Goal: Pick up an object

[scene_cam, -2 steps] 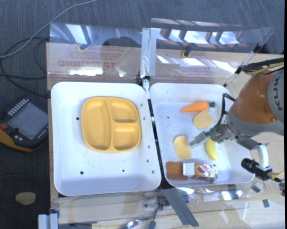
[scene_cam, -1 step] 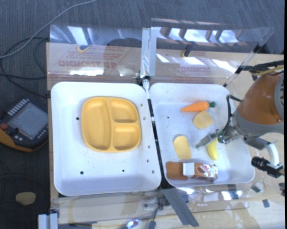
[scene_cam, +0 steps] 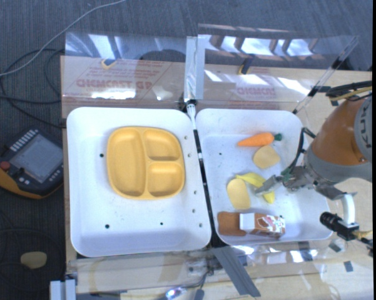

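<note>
Two white bins (scene_cam: pixel 81 230) on dark carpet (scene_cam: pixel 25 17); cannot tell the fingers' (scene_cam: pixel 269 186) state

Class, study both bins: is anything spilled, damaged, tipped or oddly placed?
Nothing stands out. The yellow divided plate lies flat in the left bin. The carrot, pale food pieces and brown carton lie loose, intact, in the right bin.

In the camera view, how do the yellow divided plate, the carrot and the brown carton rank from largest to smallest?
1. Yellow divided plate, by far the largest.
2. Brown carton, lying at the right bin's near edge.
3. Carrot, smallest, though the carton lies nearer the camera, so this gap is less sure.
</note>
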{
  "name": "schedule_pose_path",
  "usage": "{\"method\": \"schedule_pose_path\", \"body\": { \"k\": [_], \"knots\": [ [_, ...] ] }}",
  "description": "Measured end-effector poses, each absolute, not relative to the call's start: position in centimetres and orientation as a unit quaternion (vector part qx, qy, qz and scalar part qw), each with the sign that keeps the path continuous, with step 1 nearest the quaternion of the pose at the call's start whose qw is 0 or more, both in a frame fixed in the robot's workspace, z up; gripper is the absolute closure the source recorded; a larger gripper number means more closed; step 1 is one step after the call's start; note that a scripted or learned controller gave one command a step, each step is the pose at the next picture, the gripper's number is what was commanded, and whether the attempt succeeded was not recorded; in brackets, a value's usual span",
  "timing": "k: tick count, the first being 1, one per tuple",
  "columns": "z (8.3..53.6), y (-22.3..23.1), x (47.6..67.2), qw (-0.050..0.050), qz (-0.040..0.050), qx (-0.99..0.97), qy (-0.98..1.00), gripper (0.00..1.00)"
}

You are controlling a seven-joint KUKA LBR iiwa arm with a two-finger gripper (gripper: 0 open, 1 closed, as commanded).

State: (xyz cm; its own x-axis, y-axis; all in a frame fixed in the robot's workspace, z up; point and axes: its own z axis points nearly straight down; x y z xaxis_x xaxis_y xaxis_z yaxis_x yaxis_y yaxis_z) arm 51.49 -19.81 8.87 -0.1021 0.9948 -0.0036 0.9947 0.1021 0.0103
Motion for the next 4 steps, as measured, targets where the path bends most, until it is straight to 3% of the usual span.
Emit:
{"method": "schedule_pose_path", "body": {
  "k": [1,2,3,4],
  "knots": [
    [9.9,-19.8,51.6,0.006,0.0032,0.670,0.742,1.00],
    [9.0,-12.9,54.2,0.006,0.0024,0.746,0.665,1.00],
    [12.7,-12.9,56.7,-0.001,-0.0015,0.726,0.688,1.00],
    [25.0,-6.8,61.3,0.001,-0.0014,0.653,0.757,1.00]
  ]
}}
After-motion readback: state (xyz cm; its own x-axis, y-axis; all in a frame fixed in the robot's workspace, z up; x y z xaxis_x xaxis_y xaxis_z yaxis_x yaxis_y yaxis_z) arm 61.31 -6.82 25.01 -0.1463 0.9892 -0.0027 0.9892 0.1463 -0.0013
